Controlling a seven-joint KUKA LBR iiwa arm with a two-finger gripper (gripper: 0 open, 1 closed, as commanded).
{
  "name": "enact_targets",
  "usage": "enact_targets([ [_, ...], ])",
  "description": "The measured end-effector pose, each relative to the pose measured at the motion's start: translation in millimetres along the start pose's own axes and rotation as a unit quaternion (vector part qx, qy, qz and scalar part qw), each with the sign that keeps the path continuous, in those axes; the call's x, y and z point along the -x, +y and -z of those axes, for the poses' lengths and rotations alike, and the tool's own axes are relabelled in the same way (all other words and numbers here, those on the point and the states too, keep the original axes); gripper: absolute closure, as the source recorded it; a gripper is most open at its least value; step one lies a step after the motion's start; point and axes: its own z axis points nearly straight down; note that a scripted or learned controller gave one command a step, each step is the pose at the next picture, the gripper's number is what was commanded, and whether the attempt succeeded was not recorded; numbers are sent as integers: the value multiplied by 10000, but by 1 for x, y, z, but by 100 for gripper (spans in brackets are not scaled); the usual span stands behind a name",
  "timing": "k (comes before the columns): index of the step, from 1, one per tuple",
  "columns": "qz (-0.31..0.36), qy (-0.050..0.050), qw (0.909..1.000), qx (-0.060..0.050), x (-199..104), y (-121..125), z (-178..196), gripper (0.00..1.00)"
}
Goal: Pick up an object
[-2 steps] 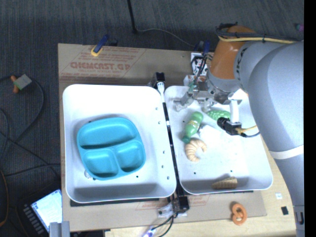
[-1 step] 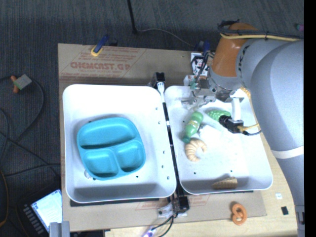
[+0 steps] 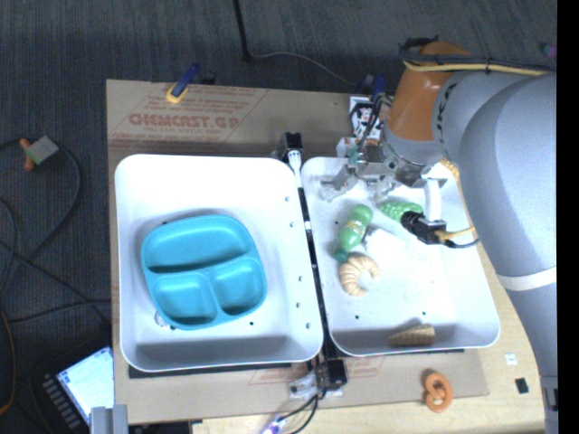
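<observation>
Hanging low over the right bin point(image 3: 452, 328), the jaws point(image 3: 360, 172) sit at its far edge; whether wide or narrow, cannot tell. Just below them lies a green bottle point(image 3: 354, 231), then a tan croissant point(image 3: 358, 272). Blue tray point(image 3: 204, 270) rests well left.

Dark grey carpet floor point(image 3: 109, 25) all around, with black cables point(image 3: 237, 16) snaking across it. The bench top is a brown board point(image 3: 217, 120) with red lettering printed on it, and a blue clamp point(image 3: 184, 82) sits on its back edge.
</observation>
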Motion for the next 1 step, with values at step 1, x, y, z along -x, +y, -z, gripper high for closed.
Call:
enact_targets([
  [1,2,-2,10000,4,0,0,10,100],
])
